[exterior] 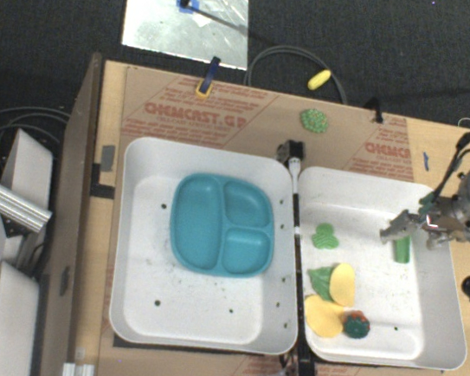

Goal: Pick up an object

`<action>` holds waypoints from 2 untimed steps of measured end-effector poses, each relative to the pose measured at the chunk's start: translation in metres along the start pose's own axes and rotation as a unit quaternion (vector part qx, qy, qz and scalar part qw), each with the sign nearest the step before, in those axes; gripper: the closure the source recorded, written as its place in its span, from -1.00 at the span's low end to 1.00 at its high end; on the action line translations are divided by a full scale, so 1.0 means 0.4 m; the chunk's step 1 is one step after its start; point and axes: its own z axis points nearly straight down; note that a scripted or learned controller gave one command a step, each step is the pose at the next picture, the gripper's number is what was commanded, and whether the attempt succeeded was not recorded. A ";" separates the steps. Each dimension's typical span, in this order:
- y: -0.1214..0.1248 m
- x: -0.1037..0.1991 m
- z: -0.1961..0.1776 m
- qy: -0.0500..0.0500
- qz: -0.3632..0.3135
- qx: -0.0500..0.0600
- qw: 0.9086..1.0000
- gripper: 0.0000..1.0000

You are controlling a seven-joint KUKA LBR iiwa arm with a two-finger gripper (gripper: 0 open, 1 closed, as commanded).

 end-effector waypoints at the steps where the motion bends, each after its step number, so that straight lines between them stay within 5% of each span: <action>1: 0.012 0.169 0.233 0.002 -0.003 0.003 1.000 -1.00; 2: -0.095 0.163 0.336 0.001 0.002 0.002 1.000 -1.00</action>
